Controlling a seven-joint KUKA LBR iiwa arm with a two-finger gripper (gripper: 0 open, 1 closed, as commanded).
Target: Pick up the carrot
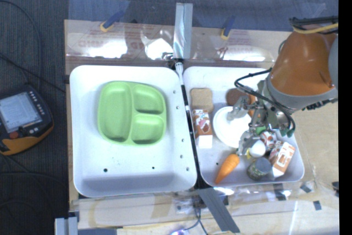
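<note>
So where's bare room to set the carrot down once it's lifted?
Left white bin: bare floor along the front and sides of the green divided plate. Right white bin is crowded: the orange carrot, white round dish and small packets are packed under the gripper.

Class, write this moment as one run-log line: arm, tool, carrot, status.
arm: over right bin | tool: above clutter, beside white plate | carrot: lying at bin's front, not held | status: pick not done

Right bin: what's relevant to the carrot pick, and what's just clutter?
Relevant:
carrot, near the front wall of the right bin
end effector, above the bin's clutter

Clutter:
green divided plate in the left bin
white plate
small food packets
</note>
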